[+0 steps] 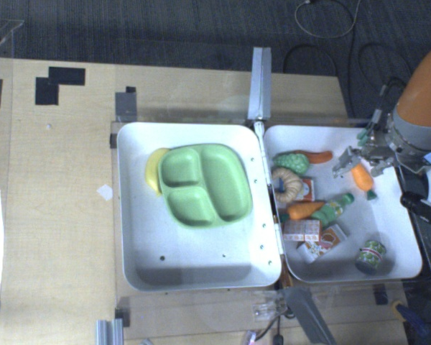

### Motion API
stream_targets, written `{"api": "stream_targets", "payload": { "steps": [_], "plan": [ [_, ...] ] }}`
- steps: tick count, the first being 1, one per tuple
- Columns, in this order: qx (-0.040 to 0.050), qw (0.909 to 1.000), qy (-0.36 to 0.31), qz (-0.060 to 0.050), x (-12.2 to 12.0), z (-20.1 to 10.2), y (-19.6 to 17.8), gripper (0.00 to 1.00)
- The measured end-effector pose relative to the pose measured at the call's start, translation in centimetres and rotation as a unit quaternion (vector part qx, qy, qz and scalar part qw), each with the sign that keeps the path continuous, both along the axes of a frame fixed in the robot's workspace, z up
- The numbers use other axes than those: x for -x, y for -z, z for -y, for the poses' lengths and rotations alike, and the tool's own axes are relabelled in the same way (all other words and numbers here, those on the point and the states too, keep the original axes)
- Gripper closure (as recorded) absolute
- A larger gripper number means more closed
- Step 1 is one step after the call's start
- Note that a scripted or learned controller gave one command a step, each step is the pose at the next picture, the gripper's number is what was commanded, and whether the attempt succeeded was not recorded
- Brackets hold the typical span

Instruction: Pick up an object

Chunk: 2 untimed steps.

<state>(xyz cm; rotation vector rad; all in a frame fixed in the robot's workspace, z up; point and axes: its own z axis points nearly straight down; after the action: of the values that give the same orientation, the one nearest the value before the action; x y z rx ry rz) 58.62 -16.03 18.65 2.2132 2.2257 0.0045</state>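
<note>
Overhead view of right bin (406, 244) crowded with toy food, gripper (360, 165) at its upper right with fingers spread just above small orange carrot (362, 177), likely light, stiff and slick, best pinched across its thick middle.
</note>
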Motion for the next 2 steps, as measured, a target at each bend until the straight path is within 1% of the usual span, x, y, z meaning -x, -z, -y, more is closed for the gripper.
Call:
{"api": "stream_targets", "payload": {
  "steps": [1,2],
  "plan": [
    [0.0003,0.9995,-0.031,0.0,1.2,0.9,7.9,0.0],
    [0.0008,0.9995,-0.031,0.003,1.0,0.8,6.7,1.0]
  ]
}}
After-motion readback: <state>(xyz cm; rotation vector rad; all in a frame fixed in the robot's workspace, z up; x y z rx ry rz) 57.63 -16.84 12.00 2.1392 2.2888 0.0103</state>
